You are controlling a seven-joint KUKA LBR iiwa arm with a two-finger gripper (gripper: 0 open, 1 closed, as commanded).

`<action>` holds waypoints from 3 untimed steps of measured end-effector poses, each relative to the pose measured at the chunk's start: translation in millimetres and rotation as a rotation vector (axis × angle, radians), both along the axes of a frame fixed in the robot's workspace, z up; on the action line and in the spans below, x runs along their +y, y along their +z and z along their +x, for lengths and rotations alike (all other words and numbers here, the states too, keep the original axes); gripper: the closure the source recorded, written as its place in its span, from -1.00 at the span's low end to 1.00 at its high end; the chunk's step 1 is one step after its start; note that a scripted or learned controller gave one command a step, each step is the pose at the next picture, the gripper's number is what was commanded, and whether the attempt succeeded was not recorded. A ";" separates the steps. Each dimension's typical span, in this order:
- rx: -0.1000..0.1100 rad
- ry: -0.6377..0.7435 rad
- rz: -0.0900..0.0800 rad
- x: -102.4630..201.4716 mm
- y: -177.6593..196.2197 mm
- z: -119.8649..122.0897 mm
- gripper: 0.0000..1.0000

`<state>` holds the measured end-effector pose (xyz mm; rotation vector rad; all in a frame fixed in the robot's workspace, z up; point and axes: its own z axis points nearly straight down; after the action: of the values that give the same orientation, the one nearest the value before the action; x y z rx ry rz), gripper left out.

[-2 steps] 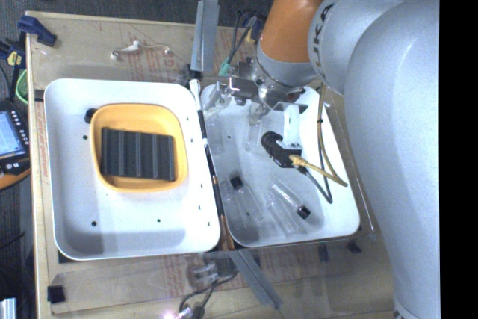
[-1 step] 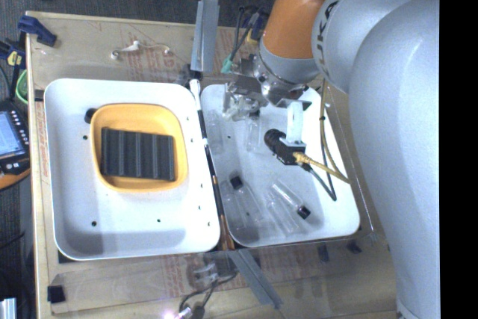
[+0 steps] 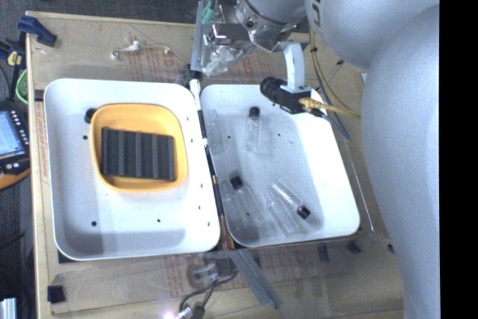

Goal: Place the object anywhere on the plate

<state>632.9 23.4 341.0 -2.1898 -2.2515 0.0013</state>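
Altogether three vials (image 3: 254, 128), one plate (image 3: 139, 147)

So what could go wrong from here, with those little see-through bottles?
The vials are clear with small black caps and lie at odd angles in the right bin, so a grab may slip or miss. The gripper sits above the bins' far edge, away from them. The yellow plate holds a ridged black insert; a vial might roll.

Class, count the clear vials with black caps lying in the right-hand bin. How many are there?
3. One vial near the bin's top middle, one at lower left, one at lower right. The arm may hide more.
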 end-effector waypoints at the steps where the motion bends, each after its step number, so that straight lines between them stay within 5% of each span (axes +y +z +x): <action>1: 0.002 0.009 0.000 2.1 9.7 0.3 1.00; 3: 0.006 0.029 0.001 6.9 28.7 0.7 1.00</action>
<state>633.6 30.3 369.7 -2.1538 -2.2790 0.0076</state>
